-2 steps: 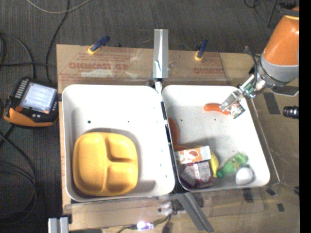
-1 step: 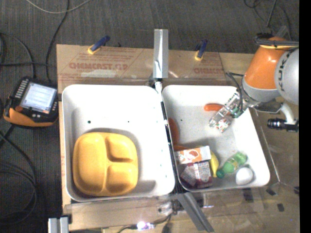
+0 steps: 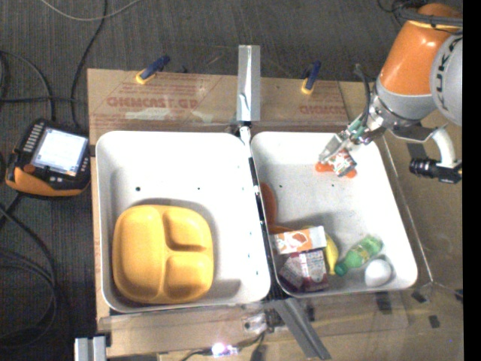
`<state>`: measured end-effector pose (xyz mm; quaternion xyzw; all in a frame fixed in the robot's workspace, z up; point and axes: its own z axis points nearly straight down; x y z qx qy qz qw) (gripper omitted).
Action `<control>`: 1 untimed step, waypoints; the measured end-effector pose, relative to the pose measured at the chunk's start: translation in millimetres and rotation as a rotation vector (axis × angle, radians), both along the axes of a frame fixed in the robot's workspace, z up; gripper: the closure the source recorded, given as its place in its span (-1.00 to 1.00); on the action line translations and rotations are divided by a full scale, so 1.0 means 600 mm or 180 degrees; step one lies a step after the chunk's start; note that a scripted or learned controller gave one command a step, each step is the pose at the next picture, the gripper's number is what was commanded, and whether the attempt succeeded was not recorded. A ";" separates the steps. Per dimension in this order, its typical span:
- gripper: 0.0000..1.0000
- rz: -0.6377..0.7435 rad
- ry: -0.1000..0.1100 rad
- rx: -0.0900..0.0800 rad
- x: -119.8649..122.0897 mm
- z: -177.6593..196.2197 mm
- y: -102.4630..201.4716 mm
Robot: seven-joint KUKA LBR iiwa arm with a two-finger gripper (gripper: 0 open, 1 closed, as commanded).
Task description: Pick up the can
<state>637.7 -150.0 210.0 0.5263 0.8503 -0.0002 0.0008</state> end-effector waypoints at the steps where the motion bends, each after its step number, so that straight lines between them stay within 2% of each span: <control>1: 1.00 0.0336 0.0002 -0.0010 0.052 -0.002 0.042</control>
